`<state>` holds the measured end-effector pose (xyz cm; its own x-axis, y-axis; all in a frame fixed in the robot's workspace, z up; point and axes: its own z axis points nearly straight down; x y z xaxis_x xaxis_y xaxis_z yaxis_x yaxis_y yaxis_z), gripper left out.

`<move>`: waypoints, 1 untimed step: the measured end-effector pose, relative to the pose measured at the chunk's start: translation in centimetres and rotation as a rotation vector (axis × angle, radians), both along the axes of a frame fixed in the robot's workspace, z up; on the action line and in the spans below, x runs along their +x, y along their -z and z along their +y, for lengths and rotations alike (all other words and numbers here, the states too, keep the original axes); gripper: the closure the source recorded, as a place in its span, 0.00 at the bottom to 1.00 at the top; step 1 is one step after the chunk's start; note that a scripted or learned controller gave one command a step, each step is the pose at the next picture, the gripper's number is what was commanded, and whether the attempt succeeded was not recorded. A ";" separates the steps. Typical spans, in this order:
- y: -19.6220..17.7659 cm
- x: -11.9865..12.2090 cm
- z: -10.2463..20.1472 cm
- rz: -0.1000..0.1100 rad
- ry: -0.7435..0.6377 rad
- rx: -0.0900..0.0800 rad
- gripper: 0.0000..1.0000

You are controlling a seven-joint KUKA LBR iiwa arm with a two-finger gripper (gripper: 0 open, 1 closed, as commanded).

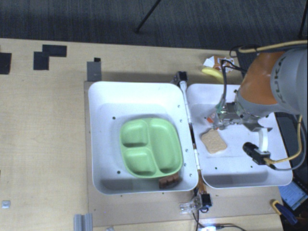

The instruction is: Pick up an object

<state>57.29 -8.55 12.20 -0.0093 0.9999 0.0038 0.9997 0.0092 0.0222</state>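
A pale wooden bench [43, 143] lies under dark grey carpet at the top of the camera view, and two shallow white bins sit side by side on it. The left bin [103, 105] holds a light green divided tray [150, 147] with three compartments, set a little askew. A small brown object [168, 181] lies just beside the tray's lower edge, against the bin's near wall.

In the right bin [231, 177] lies a flat tan piece shaped like a slice of bread [213, 141], with a rounded top, a speckled face and a slightly darker rim. It rests on the bin floor near the left wall, tilted a little.

The grey arm [284, 81], with its orange band, reaches in from the right. The gripper [220, 120] hangs just above the bread slice's upper edge, close to it; contact is possibly there, though the angle leaves that unclear. Nothing is visibly between the gripper's tips, and whether they stand apart or together cannot be told.
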 end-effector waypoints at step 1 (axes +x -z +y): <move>-11.0 5.3 6.7 0.016 0.003 -0.003 1.00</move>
<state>62.59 -1.88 23.17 -0.0066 1.0000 0.0013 1.0000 0.0065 0.0058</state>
